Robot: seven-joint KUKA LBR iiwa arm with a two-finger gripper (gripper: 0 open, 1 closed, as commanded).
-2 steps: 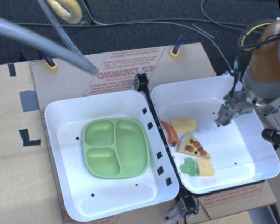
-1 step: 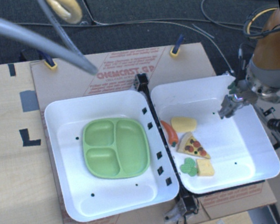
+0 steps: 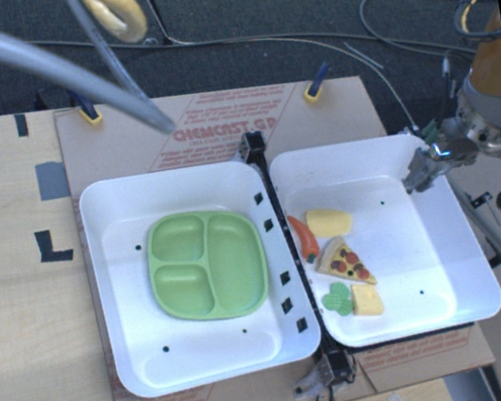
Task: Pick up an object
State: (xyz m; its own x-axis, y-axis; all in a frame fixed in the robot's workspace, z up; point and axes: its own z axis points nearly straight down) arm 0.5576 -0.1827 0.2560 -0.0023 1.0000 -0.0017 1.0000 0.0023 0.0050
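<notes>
The right white bin point(image 3: 429, 241) holds a cluster of toy foods along its left side: an orange carrot-like piece point(image 3: 304, 236), a yellow block point(image 3: 329, 221), a pizza slice point(image 3: 345, 263), a green broccoli-like piece point(image 3: 338, 300) and a yellow cheese wedge point(image 3: 368, 301). My gripper point(image 3: 420, 172) hangs at the bin's upper right rim, well to the right of the food and apart from it. Its dark fingers point left and down; nothing shows between them.
The left white bin point(image 3: 119, 264) carries a green divided plate point(image 3: 208, 264). A black divider clip strip point(image 3: 279, 238) runs between the bins. Cables lie on the dark floor behind. The bench's wooden top extends left.
</notes>
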